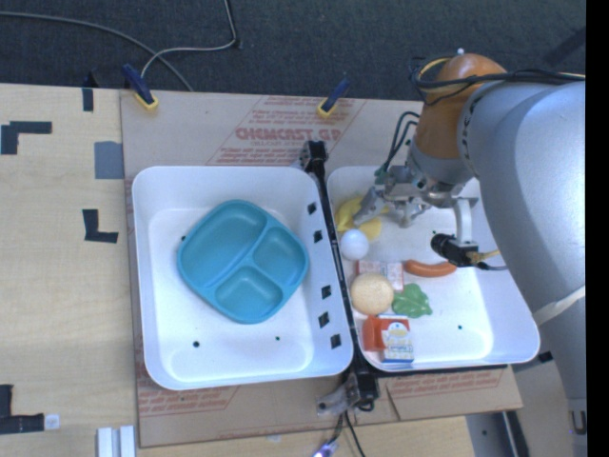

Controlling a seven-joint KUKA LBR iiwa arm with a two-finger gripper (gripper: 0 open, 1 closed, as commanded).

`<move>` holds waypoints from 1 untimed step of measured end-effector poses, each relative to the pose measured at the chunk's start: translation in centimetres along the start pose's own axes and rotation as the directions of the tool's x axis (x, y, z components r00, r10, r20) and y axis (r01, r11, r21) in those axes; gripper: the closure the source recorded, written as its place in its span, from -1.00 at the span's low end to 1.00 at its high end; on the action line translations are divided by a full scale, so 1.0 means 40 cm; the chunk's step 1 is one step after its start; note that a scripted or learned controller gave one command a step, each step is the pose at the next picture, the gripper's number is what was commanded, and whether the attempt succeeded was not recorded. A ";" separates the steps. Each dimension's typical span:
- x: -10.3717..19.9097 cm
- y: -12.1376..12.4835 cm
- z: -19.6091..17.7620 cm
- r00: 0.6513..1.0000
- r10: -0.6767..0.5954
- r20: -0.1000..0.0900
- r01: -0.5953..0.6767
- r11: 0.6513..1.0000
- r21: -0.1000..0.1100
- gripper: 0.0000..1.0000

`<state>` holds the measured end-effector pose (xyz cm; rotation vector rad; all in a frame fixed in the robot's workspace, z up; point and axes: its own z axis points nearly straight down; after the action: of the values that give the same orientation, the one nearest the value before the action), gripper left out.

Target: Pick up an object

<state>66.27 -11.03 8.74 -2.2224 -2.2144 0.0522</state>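
Observation:
My gripper (392,202) hangs low over the back left part of the right bin (468,324), below the orange band of the arm. It is right beside a yellow banana-shaped piece (356,217), which lies against the bin's left wall. In front of that lie a white ball (354,245), a small pink block (391,272), a tan bun (371,294), an orange sausage-shaped piece (430,268), a green leafy piece (412,301) and a red and white carton (391,338). I see nothing held in the gripper.
The left bin (152,284) holds a blue divided plate (244,260). A black divider strip (326,255) runs between the two bins. Both bins rest on a cardboard sheet (219,131) held by two clamps at the back. The grey arm covers the right side.

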 end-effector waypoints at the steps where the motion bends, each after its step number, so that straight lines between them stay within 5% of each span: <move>1: 0.000 0.000 0.000 1.000 -0.001 0.000 0.001 1.000 0.000 -1.00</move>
<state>66.28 -11.05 8.74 -2.2213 -2.2152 0.0523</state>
